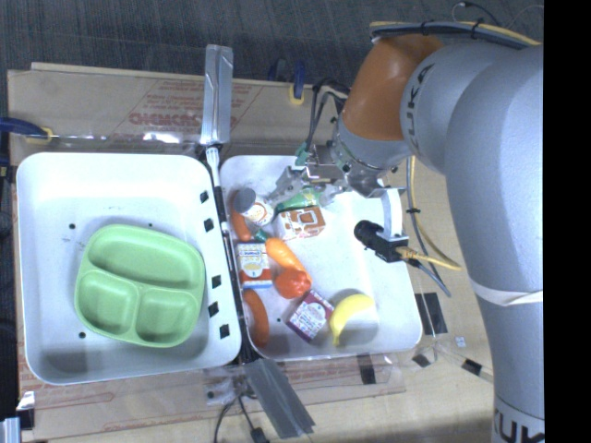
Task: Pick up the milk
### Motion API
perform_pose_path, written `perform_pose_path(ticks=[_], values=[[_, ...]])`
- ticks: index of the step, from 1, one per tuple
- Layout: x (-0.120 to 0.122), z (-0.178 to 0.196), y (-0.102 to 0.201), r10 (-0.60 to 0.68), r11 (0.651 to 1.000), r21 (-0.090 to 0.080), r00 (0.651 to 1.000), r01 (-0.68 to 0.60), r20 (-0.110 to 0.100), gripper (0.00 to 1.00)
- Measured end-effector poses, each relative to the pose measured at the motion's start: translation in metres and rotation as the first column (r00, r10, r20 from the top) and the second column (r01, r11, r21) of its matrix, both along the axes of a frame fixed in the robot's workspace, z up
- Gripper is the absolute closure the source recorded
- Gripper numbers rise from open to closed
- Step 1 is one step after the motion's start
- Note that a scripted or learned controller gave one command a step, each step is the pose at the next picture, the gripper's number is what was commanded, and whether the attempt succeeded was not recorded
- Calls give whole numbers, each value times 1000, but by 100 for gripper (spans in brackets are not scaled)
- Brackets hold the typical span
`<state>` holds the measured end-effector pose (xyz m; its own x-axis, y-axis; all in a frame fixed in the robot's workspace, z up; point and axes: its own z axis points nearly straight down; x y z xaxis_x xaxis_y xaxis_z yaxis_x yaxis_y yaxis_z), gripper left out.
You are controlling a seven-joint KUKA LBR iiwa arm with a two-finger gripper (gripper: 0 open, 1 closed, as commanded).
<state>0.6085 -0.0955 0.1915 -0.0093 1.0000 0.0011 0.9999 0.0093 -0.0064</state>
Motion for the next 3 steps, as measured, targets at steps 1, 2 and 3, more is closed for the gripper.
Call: perform_pose_path(ticks=[1, 2, 3], values=[[-9, -28, -47, 201, 980, 1, 980, -201, 2, 0], [-8, -19, -47, 206, 979, 1, 979, -206, 1, 100], [48, -26, -56, 108, 994, -1, 994, -108, 4, 100]])
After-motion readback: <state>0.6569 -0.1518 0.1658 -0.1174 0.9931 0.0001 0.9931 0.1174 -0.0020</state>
